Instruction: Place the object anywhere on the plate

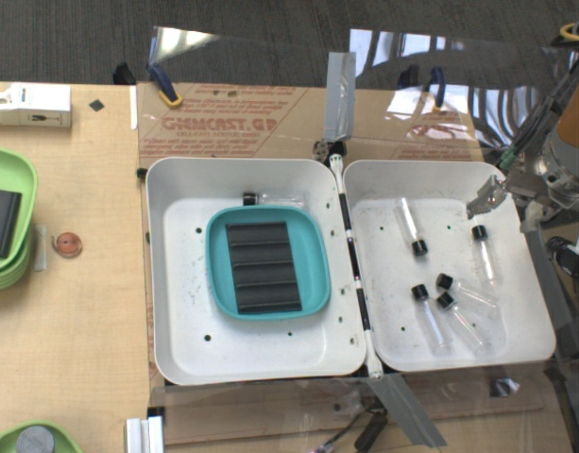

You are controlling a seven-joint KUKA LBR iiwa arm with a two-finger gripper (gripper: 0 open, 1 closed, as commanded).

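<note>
A teal square plate (313, 253) with a black ridged insert (263, 267) lies in the left bin (176, 281). Several clear tubes with black caps are scattered in the right bin (383, 338): one (409, 223) at the upper middle, one (483, 258) toward the right, and a cluster (450, 311) near the front. Another clear tube (270, 199) lies in the left bin just behind the plate. My gripper (485, 199) hangs over the right bin's upper right corner, apart from the tubes, with nothing seen in it.
Green trays (8, 220) are stacked at the far left of the bench, with a small orange disc (68, 243) beside them. A white box (29, 107) sits at the back left. Cardboard (232, 121) and clamps stand behind the bins.
</note>
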